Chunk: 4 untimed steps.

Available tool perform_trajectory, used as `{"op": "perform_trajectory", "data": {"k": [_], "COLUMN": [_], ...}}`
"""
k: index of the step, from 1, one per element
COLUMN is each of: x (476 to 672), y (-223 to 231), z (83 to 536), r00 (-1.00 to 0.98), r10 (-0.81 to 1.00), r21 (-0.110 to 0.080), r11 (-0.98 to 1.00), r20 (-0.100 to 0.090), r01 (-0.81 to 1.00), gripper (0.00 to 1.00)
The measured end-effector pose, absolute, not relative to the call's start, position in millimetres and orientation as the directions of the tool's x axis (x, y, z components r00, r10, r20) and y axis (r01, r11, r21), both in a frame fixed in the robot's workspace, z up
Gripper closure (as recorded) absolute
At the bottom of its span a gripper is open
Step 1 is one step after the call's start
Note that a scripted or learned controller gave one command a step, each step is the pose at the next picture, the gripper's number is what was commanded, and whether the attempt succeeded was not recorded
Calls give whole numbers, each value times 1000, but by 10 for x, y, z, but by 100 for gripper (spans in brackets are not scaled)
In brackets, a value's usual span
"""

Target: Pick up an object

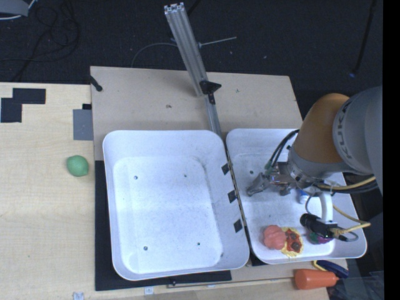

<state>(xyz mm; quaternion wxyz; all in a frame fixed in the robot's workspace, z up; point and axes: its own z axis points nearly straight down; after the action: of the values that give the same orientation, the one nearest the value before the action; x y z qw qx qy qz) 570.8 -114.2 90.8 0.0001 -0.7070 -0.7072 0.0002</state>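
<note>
Camera view: bin contents

Gripper [255, 186] over right bin [250, 149]; grip state cannot be told. Pink lump [273, 237] and yellow-red item [292, 242] lie touching at that bin's front rim. Green ball [78, 165] on surface [37, 205], left of left bin [162, 199].

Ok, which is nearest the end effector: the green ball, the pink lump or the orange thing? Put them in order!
From the end effector:
1. Pink lump, in the right bin, just below.
2. Orange thing, outside it, lower right.
3. Green ball, far left.
</note>
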Motion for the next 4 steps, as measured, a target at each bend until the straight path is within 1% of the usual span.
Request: {"op": "perform_trajectory", "data": {"k": [1, 2, 3, 4], "x": [5715, 5751, 5714, 5643], "y": [-1153, -1184, -1189, -1170], "z": [1029, 1453, 1878, 2459], "r00": [2, 1, 1, 0], "r10": [1000, 1000, 1000, 1000], "r21": [3, 3, 3, 4], "r11": [-2, -1, -1, 0], "r20": [0, 0, 0, -1], "r01": [1000, 1000, 1000, 1000], "gripper": [100, 100, 100, 100]}}
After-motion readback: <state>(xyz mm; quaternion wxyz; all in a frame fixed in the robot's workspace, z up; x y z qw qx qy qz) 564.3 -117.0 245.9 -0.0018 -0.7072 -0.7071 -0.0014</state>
